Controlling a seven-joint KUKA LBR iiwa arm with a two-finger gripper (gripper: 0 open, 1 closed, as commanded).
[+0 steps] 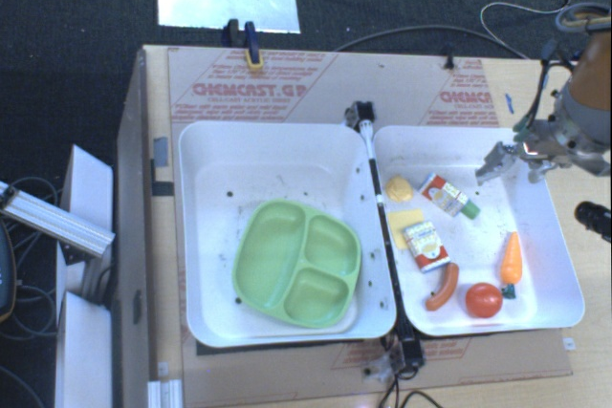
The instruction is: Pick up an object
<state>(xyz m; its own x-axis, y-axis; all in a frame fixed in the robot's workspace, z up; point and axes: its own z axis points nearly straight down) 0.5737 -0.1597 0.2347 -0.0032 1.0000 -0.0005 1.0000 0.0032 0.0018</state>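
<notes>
Right white bin point(564, 296), carrot point(512, 259) lying near-vertical, leaf end toward viewer, fingers point(490, 161) spread open, holding nothing

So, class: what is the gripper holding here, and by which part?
Nothing. The gripper hangs over the right bin, above the toys, with nothing between its fingers.

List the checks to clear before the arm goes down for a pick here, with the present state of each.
1. Hand over the right white bin, above its far edge: ok.
2. Nothing between its fingers: cannot tell.
3. Fingers open: cannot tell.
4. Small white and red carton with green cap, nearest to the hand, lying apart from the other items: ok.
5. Orange toy carrot and red toy tomato close together, awkward for a clean pick: not ok.
</notes>
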